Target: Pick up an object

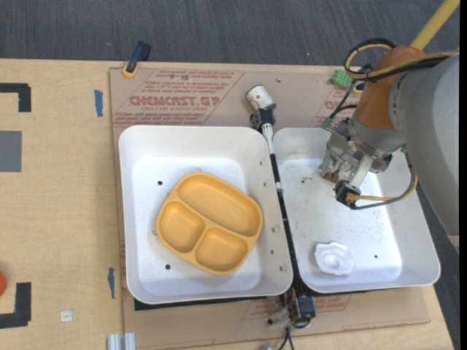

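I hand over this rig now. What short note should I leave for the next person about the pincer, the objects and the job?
Pincer: hangs over the far part of the right bin; no object is seen in it.
Objects: a small white object lies in the near part of the right bin, apart from the pincer. A yellow divided plate lies flat in the left bin.
Done: nothing is picked up yet.
Left: the whole pick. The white object is probably the nearer target.

Divided yellow plate (210,222) — left bin (139,195), white lump (333,258) — right bin (398,243)
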`<state>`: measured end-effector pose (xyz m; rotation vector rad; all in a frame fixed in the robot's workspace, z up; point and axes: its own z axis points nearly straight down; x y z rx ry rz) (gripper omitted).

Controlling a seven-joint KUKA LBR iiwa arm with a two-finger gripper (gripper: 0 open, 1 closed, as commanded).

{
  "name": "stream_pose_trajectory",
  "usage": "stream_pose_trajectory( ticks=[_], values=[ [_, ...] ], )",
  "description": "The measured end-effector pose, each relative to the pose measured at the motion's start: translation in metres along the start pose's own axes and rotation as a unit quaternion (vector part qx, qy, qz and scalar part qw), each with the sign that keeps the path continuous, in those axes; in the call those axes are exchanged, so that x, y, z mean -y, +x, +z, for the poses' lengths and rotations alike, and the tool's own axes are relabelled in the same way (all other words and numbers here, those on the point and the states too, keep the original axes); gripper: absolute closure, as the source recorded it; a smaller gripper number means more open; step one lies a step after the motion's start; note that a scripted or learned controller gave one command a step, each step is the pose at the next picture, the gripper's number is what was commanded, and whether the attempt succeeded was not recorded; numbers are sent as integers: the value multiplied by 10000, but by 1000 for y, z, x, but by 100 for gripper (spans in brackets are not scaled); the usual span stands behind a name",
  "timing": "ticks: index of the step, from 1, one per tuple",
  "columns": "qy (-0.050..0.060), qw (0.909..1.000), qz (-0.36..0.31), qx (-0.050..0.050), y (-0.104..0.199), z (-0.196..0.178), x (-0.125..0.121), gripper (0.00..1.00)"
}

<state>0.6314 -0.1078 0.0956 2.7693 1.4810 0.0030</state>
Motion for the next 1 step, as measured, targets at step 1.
stream_pose_trajectory(
  ticks=[1],
  values=[
    [24,9998,-218,6,-15,-89,70,100]
  ],
)
